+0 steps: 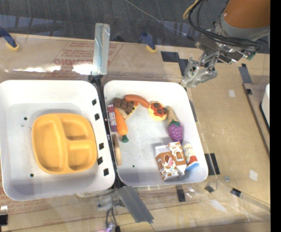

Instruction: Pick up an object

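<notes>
That toy carrot (122,125) at about 9 o'clock in the right bin (145,175) looks light, hard and a bit slick, so I'd pinch mid-body, while the gripper (197,75) hangs empty-looking off the bin's 1 o'clock corner, can't tell open or closed.

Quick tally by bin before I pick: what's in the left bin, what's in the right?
Left bin: 1, a yellow divided plate.
Right bin: about 7 toy foods, among them carrot, sausage, grapes, carton.
Total: about 8.
</notes>
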### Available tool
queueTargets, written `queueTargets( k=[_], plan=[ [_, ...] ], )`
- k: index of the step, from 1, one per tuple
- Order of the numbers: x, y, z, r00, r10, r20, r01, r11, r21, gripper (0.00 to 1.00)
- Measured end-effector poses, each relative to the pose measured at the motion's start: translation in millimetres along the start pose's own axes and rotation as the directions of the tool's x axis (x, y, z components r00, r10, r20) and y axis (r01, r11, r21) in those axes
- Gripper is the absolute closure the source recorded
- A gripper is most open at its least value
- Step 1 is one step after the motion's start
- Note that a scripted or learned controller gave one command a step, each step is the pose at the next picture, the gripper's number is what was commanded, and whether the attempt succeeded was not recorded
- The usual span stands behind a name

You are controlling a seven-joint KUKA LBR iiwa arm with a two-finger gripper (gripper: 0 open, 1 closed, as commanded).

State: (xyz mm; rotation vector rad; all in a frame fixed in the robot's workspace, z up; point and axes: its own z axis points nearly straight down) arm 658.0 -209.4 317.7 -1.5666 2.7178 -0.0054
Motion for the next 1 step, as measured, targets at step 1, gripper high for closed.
queueTargets(
  k=[1],
  plan=[
    [-9.0, 6.7, 212.4, 1.0, 0.028, 0.001, -0.028, 1.0, -0.002, 1.0]
  ],
)
